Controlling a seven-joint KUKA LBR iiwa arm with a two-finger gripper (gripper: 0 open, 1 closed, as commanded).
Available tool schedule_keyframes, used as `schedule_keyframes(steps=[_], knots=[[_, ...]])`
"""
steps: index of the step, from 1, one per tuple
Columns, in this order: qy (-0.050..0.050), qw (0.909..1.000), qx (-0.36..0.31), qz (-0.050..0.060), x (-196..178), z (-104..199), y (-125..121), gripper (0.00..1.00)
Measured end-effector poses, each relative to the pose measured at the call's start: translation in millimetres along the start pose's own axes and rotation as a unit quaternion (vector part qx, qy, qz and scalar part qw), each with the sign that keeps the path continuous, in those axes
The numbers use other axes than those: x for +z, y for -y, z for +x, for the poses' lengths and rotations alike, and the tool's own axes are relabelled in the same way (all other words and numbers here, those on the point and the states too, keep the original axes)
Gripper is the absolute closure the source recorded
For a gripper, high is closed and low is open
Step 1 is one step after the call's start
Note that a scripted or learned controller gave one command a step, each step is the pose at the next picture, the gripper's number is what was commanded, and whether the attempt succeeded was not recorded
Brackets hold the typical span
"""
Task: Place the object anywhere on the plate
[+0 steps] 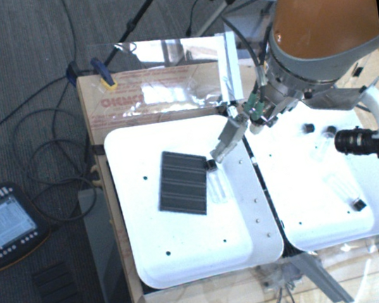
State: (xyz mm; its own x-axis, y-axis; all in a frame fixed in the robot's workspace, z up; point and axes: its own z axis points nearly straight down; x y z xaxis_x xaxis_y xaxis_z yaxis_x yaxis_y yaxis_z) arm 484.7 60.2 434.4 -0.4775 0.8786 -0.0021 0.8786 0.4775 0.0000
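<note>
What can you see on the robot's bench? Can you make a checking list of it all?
Surface: two shallow white bins, left bin and right bin, side by side.
Job's things: dark ribbed plate lies flat in the left bin; a clear object lies at its right edge, too faint to name.
Clutter: a clear tube with a dark cap in the right bin.
Gripper: gripper low over the left bin, beside the plate's top right corner.
Cables: black cables on the floor.
Surroundings: handheld controller on the grey carpet.
</note>
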Motion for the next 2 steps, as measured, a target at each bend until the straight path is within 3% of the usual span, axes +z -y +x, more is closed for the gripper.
schedule_keyframes(steps=[1,2], knots=[[-0.001,0.9989,-0.047,0.001,87,22,-71,0.0],[0.0,0.9906,0.137,0.001,99,-51,-51,0.0]])
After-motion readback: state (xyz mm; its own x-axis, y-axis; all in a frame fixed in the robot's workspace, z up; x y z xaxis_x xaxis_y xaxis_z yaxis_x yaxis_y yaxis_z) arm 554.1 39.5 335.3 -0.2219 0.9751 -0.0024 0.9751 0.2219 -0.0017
